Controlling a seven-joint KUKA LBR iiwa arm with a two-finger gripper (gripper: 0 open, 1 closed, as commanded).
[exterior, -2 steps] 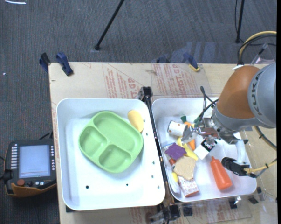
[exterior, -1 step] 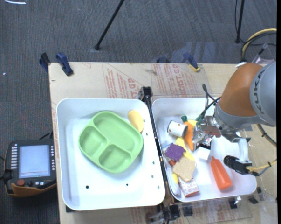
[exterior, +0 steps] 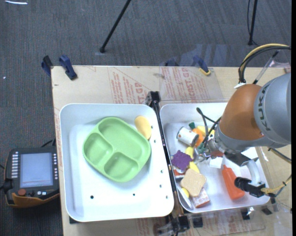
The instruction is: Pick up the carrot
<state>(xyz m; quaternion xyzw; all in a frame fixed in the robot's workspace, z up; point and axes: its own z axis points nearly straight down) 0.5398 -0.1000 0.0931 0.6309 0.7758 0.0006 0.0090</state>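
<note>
Arm (exterior: 251, 119) over right bin (exterior: 214, 208); carrot (exterior: 231, 183) lies inside.

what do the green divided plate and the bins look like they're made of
The green plate looks like moulded plastic: uniform pastel colour, soft rounded compartment edges, dull sheen. The two white bins also look like plastic, smooth and slightly glossy, though thin coated metal can't be excluded.

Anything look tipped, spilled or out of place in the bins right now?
Nothing spilled or broken. The green divided plate sits skewed in the left bin, with a yellow piece against its upper right rim. The toy foods in the right bin lie jumbled together, the orange carrot apart beside them.
</note>
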